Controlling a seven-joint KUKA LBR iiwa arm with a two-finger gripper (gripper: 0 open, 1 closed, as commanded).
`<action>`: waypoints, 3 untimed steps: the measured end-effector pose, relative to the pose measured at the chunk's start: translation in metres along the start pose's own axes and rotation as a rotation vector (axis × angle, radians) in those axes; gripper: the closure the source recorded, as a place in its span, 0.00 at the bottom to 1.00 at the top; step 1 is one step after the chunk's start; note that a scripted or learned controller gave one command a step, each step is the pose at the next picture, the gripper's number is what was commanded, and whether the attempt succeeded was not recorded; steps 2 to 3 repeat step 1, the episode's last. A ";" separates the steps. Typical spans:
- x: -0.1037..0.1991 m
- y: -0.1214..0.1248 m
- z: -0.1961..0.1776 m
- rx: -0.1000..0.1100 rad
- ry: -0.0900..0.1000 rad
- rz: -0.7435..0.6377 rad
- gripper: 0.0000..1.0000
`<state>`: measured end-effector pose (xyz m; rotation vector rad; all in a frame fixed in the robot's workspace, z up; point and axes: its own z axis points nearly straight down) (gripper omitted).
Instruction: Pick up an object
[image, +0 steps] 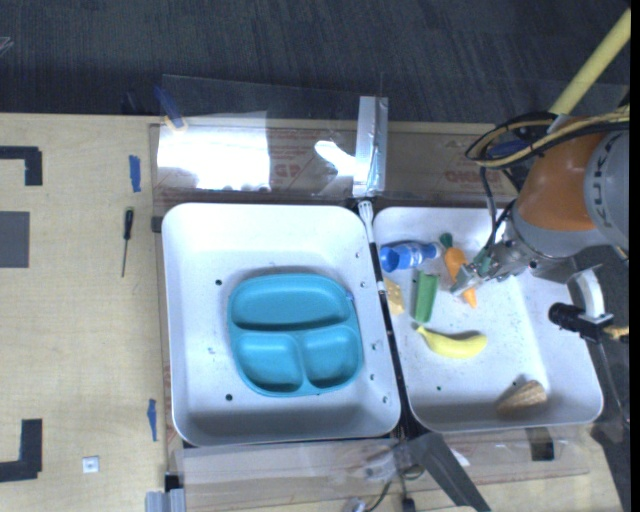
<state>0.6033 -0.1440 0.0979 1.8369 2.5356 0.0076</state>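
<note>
The right bin (565, 375) holds several small items. A blue bottle (405, 256) lies at its far left, and a green stick-shaped piece (427, 297) stands just below it. An orange carrot (455, 262) lies beside them, a yellow banana (453, 343) in the middle, and a brown bread-like piece (522, 396) near the front. My gripper (478, 272) reaches in from the right and sits low over the carrot's right side, covering part of it. Nothing is visibly lifted off the bin floor.
The left bin (190, 300) carries a blue divided plate (293, 330). A small yellow bit (394, 297) lies by the wall between the bins. A clear plastic sheet (260, 150) stands behind the bins. A thin screwdriver (126, 240) lies on the bench at left.
</note>
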 end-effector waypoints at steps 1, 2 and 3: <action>0.062 0.006 -0.116 0.003 0.004 -0.023 1.00; 0.062 0.006 -0.116 0.003 0.004 -0.023 1.00; 0.062 0.006 -0.116 0.003 0.004 -0.023 1.00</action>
